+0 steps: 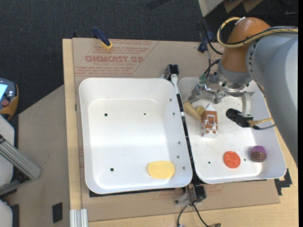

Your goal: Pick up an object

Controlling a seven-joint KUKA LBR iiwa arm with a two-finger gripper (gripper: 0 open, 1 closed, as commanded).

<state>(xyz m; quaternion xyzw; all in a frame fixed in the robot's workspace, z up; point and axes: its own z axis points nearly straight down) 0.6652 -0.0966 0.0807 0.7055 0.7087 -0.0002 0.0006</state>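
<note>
Jaw opening: cannot be told from this angle, and nothing is seen held between them. The gripper (pixel 207 94) hangs over the far left part of the right bin (pixel 222 143), carried by the arm (pixel 277 65) reaching in from the right. Nearest item: a tan roll (pixel 192 109), lying just below the gripper and close to the wall shared with the left bin (pixel 128 136). Touching or just beside the roll is a brown-and-white block (pixel 209 123). Farther toward the near edge lie an orange disc (pixel 231 159) and a purple ball (pixel 258 153), near each other and well apart from the gripper. A yellow oval piece (pixel 161 170) rests alone in the left bin's near corner. Assessment: the step in hand appears to be the approach; no pick is made yet. The next move calls for centring over the tan roll, then descending without nudging the block or catching the bin wall.
</note>
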